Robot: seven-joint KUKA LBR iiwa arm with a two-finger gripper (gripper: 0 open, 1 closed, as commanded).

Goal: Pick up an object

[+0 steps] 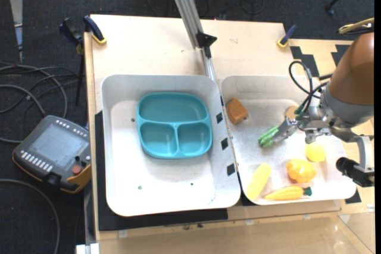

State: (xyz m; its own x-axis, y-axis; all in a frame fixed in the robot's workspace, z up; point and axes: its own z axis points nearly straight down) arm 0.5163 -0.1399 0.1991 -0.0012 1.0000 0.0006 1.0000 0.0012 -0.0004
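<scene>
step: closing in on pick | gripper (293, 125) fingers spread, holding nothing, beside green vegetable (269, 136) in right bin (262, 87) | next: drop lower, straddle it, then close and lift

Open floor beside the brown block (237, 110), toys (300, 171) crowded below.

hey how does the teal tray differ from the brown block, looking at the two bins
The teal tray lies in the left bin; the brown block lies in the right bin. The tray is far larger than the block. The tray is flat and split into three compartments; the block is a chunky solid piece. Both rest on bin floors, apart from the gripper.
</scene>
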